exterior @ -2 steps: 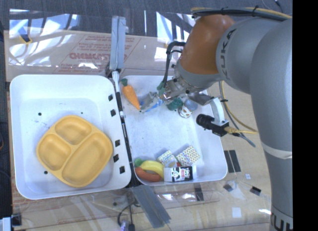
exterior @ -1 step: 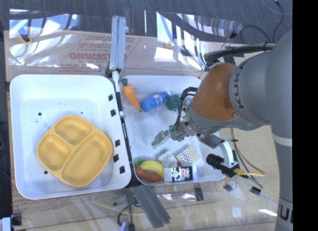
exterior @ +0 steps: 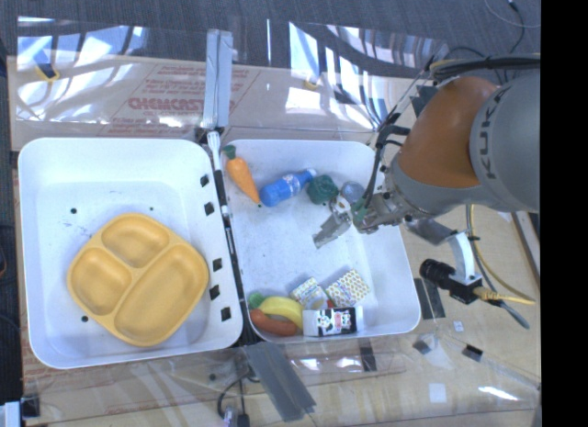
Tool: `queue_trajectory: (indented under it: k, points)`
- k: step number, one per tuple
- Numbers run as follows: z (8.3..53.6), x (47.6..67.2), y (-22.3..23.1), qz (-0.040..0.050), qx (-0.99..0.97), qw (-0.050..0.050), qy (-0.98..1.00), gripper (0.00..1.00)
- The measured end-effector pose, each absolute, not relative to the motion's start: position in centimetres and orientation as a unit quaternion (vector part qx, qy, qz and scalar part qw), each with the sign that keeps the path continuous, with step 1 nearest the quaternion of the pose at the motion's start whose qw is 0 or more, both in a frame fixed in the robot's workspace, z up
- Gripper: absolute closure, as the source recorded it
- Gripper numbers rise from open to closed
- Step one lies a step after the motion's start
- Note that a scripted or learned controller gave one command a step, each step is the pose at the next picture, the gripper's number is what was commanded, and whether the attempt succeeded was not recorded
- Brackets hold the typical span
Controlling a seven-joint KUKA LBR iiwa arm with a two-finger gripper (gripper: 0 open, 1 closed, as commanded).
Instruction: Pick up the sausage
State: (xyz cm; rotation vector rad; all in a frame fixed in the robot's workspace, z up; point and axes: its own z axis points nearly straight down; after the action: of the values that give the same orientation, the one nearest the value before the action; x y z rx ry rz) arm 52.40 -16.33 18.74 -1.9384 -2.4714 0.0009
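The sausage (exterior: 272,324) is a reddish-brown link lying in the front left corner of the right bin (exterior: 397,274), tucked under a yellow banana (exterior: 281,307). My gripper (exterior: 333,219) hangs over the middle of the right bin, to the upper right of the sausage and well apart from it. It stands open with nothing between its fingers. The grey arm with its orange band (exterior: 450,140) comes in from the right over the bin's rim.
An orange carrot (exterior: 242,178), a blue bottle (exterior: 285,186) and a dark green item (exterior: 322,188) lie at the back of the right bin. Two patterned packets (exterior: 335,287) and a black-and-white box (exterior: 331,321) sit beside the banana. The left bin holds a yellow divided plate (exterior: 138,278).
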Motion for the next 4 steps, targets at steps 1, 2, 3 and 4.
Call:
queue_trajectory:
  k: [1, 2, 3, 4]
  points:
    - [10.4, 59.3, -20.9, 0.001, -0.621, 0.001, -0.784, 0.0]
    - [9.5, 65.5, -21.3, 0.0038, -0.649, 0.004, -0.76, 0.0]
    - [9.5, 65.5, -21.3, 0.0039, -0.649, 0.004, -0.761, 0.0]
    - [9.5, 65.5, -21.3, 0.0039, -0.649, 0.004, -0.761, 0.0]
